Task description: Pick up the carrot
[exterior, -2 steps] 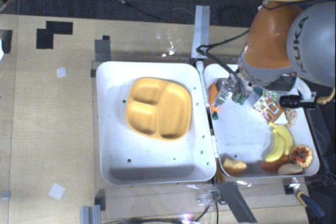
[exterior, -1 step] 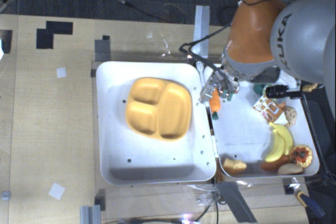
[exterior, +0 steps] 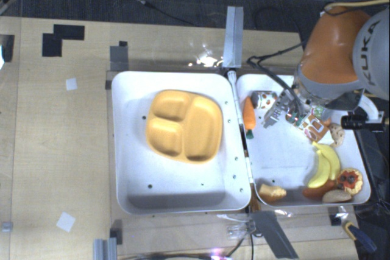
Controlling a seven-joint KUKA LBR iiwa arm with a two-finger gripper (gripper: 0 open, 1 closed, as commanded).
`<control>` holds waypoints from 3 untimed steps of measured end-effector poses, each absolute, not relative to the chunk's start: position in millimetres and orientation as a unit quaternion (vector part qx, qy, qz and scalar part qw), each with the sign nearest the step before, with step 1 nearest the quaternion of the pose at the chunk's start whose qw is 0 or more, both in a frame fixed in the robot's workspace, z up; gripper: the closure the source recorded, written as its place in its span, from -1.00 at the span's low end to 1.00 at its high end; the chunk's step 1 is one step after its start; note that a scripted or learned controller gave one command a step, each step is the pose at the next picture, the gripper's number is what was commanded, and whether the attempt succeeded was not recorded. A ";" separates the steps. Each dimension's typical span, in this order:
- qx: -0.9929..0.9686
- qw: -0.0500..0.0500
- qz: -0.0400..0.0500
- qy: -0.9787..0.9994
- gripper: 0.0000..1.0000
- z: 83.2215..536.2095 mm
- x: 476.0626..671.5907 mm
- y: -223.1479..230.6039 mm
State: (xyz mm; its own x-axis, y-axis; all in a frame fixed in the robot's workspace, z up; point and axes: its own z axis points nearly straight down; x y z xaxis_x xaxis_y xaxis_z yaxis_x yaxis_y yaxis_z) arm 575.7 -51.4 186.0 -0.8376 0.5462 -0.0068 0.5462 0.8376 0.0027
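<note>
Camera view shows the small orange carrot with a green tip lying lengthwise against the left wall of the right-hand shallow white bin, right of centre in the frame, close beside the divider; tucked there, it leaves little room on its wall side. The metal two-finger gripper hangs just right of the carrot, apart from it. Its jaws look slightly parted and empty, though I cannot tell for certain.
</note>
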 end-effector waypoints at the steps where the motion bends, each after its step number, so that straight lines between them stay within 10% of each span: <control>1: 0.317 0.003 0.002 0.948 -1.00 185.7 605.0 3.3; 3: 0.455 0.003 0.001 0.891 -1.00 185.4 572.9 -27.0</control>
State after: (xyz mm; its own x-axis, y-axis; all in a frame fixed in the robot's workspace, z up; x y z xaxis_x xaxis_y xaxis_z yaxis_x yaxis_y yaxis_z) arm 572.9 -27.0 185.4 -0.5860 0.8103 -0.0042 0.8103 0.5860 0.0040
